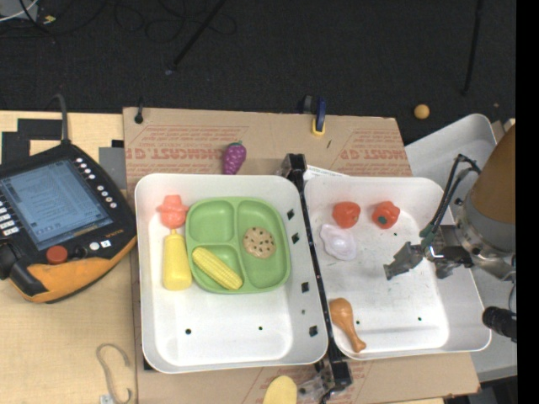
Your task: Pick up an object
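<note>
The right bin [396,322] holds an orange-red tomato-like toy [346,215], a red toy with a green top [386,215], a pale translucent piece [338,243] and a tan drumstick [346,321] at its front left. My gripper [399,265] hangs over the middle right of this bin, below the red toy and to the right of the pale piece, apart from both. The grey arm with its orange band [497,183] reaches in from the right. Nothing shows in the gripper.
The left bin [219,331] carries a green divided plate [210,221] with corn [216,268] and a cookie [258,242], beside a yellow bottle [175,261] and a pink toy [172,211]. Purple grapes [233,157] lie behind it. A teach pendant [55,217] sits far left.
</note>
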You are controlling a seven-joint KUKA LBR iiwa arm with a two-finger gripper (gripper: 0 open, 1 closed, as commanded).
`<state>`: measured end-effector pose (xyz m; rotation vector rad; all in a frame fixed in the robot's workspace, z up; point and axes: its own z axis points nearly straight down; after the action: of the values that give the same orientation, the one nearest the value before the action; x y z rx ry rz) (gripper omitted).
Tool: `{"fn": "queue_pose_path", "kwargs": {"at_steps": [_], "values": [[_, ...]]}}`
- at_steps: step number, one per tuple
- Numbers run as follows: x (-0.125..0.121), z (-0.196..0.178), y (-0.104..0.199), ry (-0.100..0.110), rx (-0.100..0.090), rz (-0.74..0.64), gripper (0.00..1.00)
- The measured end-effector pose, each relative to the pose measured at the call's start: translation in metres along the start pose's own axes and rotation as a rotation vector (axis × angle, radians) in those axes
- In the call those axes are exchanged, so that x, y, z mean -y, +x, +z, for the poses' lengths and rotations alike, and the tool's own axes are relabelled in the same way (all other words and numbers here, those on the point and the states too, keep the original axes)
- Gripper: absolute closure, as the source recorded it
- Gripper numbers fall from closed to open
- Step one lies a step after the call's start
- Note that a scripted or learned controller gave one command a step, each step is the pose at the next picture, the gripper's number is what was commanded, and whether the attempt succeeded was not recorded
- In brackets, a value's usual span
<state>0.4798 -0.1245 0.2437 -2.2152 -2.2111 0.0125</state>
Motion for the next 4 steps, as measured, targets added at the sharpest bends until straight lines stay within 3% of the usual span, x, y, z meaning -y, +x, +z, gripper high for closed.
{"fn": "queue_pose_path", "kwargs": {"at_steps": [1,4], "values": [[-0.002,-0.006,0.0,-0.013,0.002,-0.002,0.0],[-0.012,0.158,0.018,-0.011,0.002,-0.002,0.0]]}}
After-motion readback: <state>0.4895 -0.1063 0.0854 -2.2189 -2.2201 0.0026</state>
